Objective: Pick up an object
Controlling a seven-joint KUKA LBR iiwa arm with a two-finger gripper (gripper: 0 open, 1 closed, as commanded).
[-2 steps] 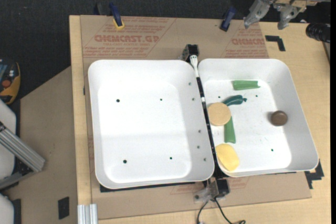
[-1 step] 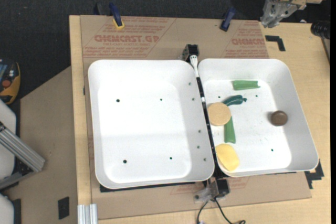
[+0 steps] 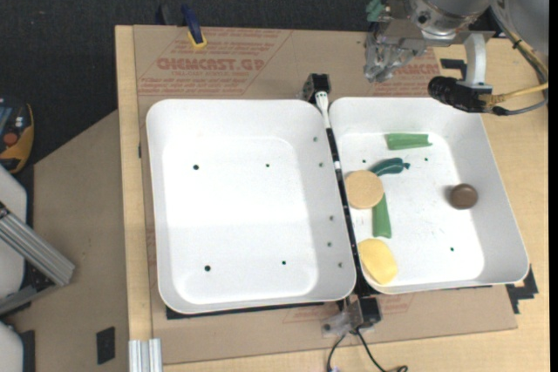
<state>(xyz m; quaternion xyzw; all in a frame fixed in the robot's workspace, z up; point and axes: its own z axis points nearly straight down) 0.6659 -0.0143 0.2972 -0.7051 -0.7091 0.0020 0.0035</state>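
My gripper hangs above the bench just beyond the far edge of the right bin, with nothing between its fingers. Inside that bin lie a light green block, a dark teal curved piece, a tan round disc, a green stick, a yellow rounded piece at the near left corner, and a brown ball toward the right.
The left bin sits beside the right one on a brown board. A blue and yellow clamp stands at the board's far left. A black fitting with a cable hangs by the right bin's far edge.
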